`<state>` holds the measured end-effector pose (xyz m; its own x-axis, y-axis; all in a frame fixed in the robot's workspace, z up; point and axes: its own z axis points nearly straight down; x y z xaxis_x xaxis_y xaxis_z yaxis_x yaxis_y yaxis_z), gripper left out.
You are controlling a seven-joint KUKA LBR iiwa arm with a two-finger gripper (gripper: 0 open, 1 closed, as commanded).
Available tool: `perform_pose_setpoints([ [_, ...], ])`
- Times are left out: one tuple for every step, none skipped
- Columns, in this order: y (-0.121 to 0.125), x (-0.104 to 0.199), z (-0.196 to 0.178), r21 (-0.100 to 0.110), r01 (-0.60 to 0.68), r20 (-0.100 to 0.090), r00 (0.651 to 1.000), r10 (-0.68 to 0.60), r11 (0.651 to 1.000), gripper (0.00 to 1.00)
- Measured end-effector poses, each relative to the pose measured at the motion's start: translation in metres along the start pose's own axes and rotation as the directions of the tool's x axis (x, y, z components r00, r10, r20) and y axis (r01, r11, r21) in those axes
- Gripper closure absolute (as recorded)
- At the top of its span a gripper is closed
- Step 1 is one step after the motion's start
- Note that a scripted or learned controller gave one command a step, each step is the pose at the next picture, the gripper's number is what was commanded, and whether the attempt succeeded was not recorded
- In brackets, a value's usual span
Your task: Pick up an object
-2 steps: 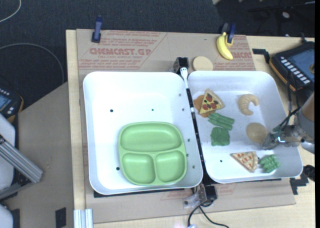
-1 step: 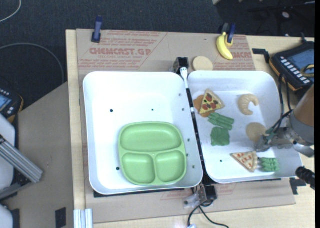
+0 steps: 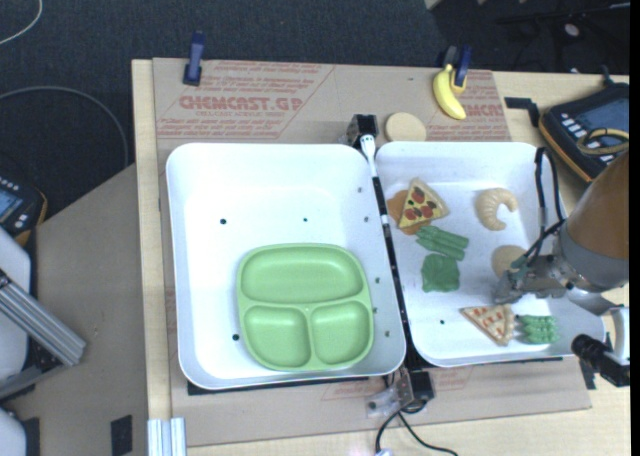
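Your gripper (image 3: 515,282) hangs low in the right bin (image 3: 460,159), just above the pizza slice (image 3: 489,322) and broccoli (image 3: 537,328); whether it is closed cannot be told. You see nothing lifted yet, so the pick remains. The left bin (image 3: 200,244) holds a green tray (image 3: 303,306) on the desk (image 3: 150,194).

Smooth matt-green plastic tray (image 3: 304,304) in glossy white plastic bin (image 3: 200,244); cardboard-brown bench (image 3: 240,99).

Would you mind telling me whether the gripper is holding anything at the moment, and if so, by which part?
It cannot be told. The gripper is low in the right bin, above a pizza slice, but nothing is visibly held.
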<state>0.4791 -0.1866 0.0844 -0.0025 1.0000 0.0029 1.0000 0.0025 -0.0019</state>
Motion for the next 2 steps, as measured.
perform_pose_setpoints([
  [0.000,0.061,0.000,0.000,0.003,-0.001,1.000,-0.003,1.000,1.00],
  [0.000,0.057,-0.010,-0.002,-0.002,0.003,1.000,0.002,1.000,1.00],
])
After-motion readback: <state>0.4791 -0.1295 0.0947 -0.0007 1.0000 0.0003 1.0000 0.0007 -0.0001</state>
